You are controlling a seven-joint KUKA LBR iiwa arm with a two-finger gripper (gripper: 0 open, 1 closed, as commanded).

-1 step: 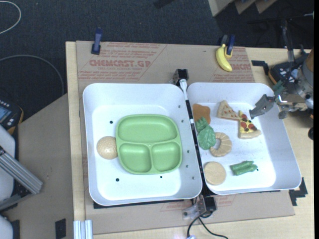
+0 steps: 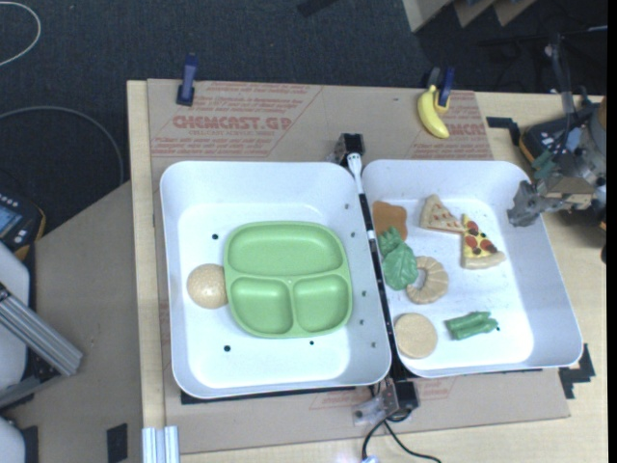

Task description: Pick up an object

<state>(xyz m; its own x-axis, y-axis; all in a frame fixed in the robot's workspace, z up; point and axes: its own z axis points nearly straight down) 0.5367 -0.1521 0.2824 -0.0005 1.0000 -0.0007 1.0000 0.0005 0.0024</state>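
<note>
A dark carpeted floor (image 2: 145, 27) surrounds a pale worktop (image 2: 578, 278) topped with a brown cardboard sheet (image 2: 289, 114) printed in red with "CHEMCAST G.P" in two places. Two blue clamps (image 2: 186, 79) pin the sheet's far edge, and a yellow toy banana (image 2: 433, 114) lies beside the right one.

Two shallow white bins sit side by side, touching. The left bin (image 2: 193, 355) holds one green three-compartment tray (image 2: 287, 278) and one tan round cookie (image 2: 206, 285) touching the tray's left edge. The right bin (image 2: 540, 297) holds seven toy foods: a brown slice (image 2: 389, 216), a green leafy piece (image 2: 397, 263), a tan ridged shell shape (image 2: 432, 280), a sandwich wedge (image 2: 442, 216), a pizza slice (image 2: 479, 244), a round cracker (image 2: 416, 335) and a green bean pod (image 2: 471, 325).

The grey arm (image 2: 578, 152) reaches in from the right, its claw (image 2: 525, 205) hovering over the right bin's far right rim, apart from the food. Whether the claw is spread or pressed together cannot be told.
</note>
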